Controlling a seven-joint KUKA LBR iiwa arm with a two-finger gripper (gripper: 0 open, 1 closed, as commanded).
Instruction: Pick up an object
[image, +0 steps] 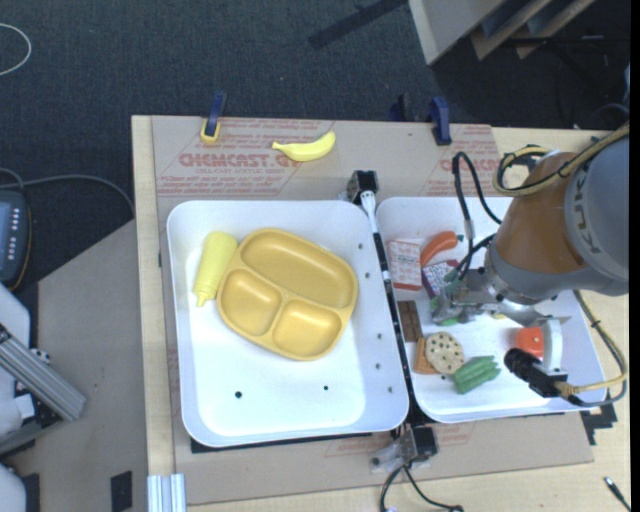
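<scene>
My gripper (452, 303) is low in the right bin (560, 400), near that bin's middle left. It sits right beside a purple item (437, 279) and a small green piece (446, 316), close enough that contact is unclear. An orange carrot-like toy (439, 245) lies just behind it, and a white and red packet (405, 262) to the left. In front lie a speckled cookie (442, 351), a green vegetable toy (474, 373) and a brown bar (408, 322). A red-orange item (529, 341) rests under the arm's wrist.
The left bin (260, 400) holds a yellow divided plate (285, 292) and a yellow bottle (212, 267). A toy banana (306, 148) lies on the cardboard behind the bins. Blue clamps (440, 118) hold the board's far edge. Black cables (465, 200) loop over the right bin.
</scene>
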